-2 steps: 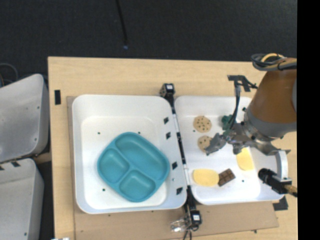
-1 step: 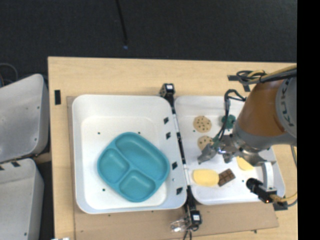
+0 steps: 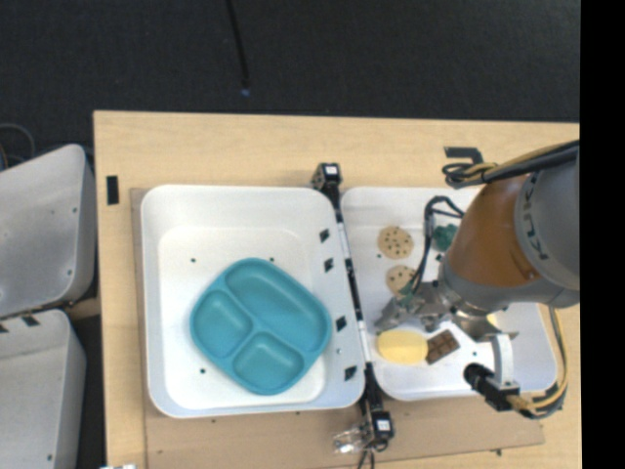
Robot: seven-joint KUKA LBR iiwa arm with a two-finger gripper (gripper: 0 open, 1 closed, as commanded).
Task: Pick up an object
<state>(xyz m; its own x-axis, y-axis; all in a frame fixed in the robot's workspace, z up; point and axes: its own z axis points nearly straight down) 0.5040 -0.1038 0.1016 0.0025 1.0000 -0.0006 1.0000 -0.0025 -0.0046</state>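
While the arm (image 3: 508,242) reaches in from the right and bends down over the right bin (image 3: 547,369), its wrist and orange band cover much of that bin's middle. End effector (image 3: 422,328) sits low at the near-left part of the bin, right over a pale yellow oval object (image 3: 400,347) and a small dark brown block (image 3: 441,345); the two lie touching or just beside each other near the bin's front wall. Grey finger parts show above the yellow piece, but the angle hides the tips, so I cannot tell whether they stand wide, narrow, or closed on anything. Nothing is plainly seen between them, so no hold is claimed. Two round tan cookies (image 3: 393,241), dotted, lie farther back in the same bin, one behind the other, well apart from the end effector. Something green (image 3: 444,233) peeks out beside the arm at the back, partly hidden. Left bin (image 3: 156,262) carries a blue divided plate (image 3: 259,325) lying flat, slightly turned, near its centre; no small items on it. Both bins rest side by side on the wooden counter (image 3: 244,149), clipped together along the shared edge. Judgement: the yellow object or brown block is the likely target, since the tool is lowered directly above them. Their closeness to each other and to the bin wall could make a clean grasp awkward.
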